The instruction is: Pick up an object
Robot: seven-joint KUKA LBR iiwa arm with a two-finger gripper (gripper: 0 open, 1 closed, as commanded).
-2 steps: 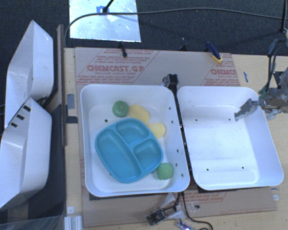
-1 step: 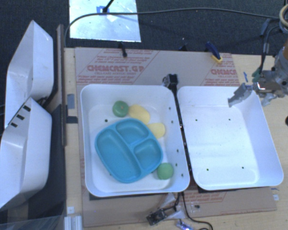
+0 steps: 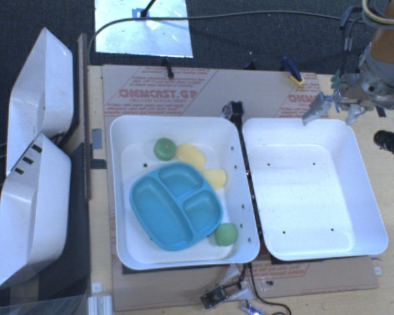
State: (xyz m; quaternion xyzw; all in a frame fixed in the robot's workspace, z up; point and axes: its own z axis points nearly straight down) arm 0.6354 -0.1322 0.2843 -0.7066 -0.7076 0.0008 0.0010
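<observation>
Tool (image 3: 335, 107) above right bin (image 3: 361, 176) rim, blue tray (image 3: 174, 205), fruits left.

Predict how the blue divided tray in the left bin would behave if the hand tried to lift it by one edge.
The blue tray looks like moulded plastic, so probably stiff and light. It is wide and flat, so lifted by one edge it would likely tilt and might slip. It lies close to the green ball, which would probably roll if nudged.

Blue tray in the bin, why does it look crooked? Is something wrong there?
Yes, a bit odd. The blue tray sits turned at a slant in the left bin, not square with its walls. A yellow piece and a green ball sit against its edges. Nothing looks spilled or broken.
</observation>
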